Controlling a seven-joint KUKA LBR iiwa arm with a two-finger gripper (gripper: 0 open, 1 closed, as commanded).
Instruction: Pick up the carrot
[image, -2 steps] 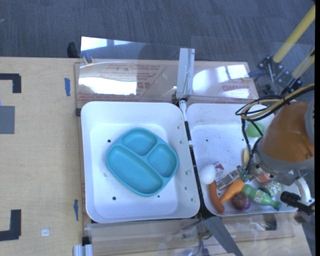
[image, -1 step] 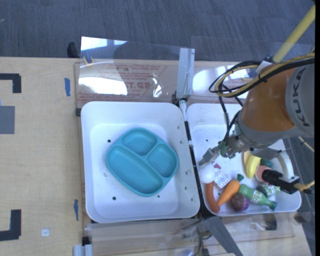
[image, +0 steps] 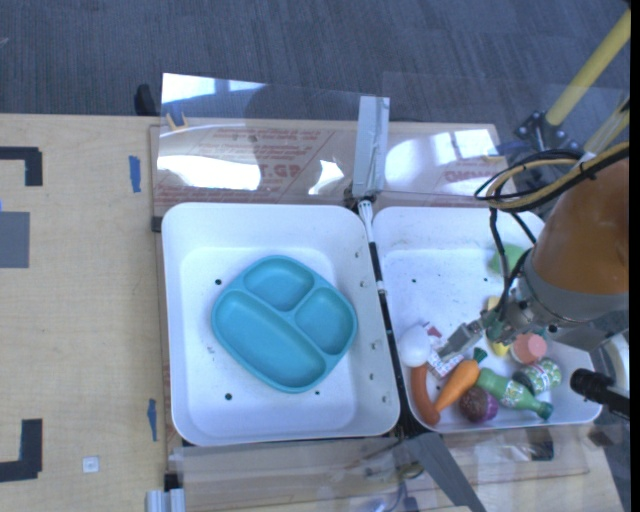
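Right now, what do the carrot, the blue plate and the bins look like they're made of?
Carrot: likely moulded plastic toy food, smooth orange body with a slight sheen and a green tip. Blue plate: probably plastic or silicone, even turquoise, soft matte look, rounded dividers. Bins: seemingly thin formed white plastic, glossy rims catching glare; the right bin shows dark specks.

A: What is hidden in the right bin (image: 400, 300)?
B: The arm (image: 585, 245) covers its right part, and a green thing (image: 508, 260) is half behind it.
A: And the pincer (image: 462, 340)?
B: Too blurred; its fingers I cannot make out.
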